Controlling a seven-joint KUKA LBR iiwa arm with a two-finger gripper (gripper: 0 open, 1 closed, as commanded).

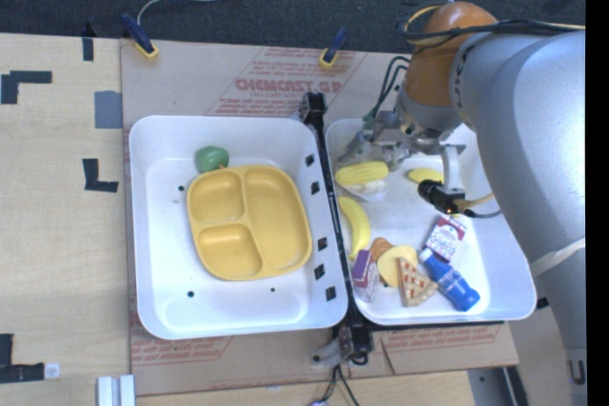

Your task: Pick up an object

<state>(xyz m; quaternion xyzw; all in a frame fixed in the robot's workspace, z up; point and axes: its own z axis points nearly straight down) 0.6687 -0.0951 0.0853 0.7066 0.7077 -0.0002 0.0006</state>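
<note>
The arm (528, 124) runs off the right edge and covers the far right corner of the right bin (495, 299). Under its wrist the claw (392, 145) is too dark and cluttered to read. A small yellow piece (424, 175) just right of the claw shows partly. Beside the banana (356, 222), the purple packet's (363, 269) print is illegible.

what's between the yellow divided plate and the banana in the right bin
In the camera view, the two bins' adjoining white walls, with black clips along the seam, lie between the yellow divided plate and the banana. No loose item sits there.
</note>
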